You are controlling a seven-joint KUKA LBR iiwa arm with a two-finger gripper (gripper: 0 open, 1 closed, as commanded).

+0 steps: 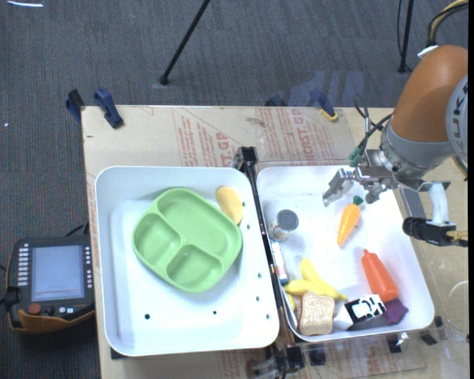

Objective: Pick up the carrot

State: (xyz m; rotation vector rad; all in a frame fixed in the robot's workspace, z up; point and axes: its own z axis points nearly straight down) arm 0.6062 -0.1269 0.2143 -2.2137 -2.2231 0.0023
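The carrot [347,223], orange with a green top, lies in the right bin [308,178], slanting down to the left, in the bin's upper right part. My gripper [354,192] hovers just above the carrot's green end. It is open: one grey finger [336,186] points left of the carrot, the other sits by the green top. The carrot rests on the bin floor, not held between the fingers.
In the right bin are also a grey round can [287,220], a banana [319,281], an orange bottle [378,275], a tan block [316,313], a black-and-white item [366,309] and a purple item [395,313]. The left bin [114,188] holds a green divided plate [188,239] and a yellow piece [230,204].
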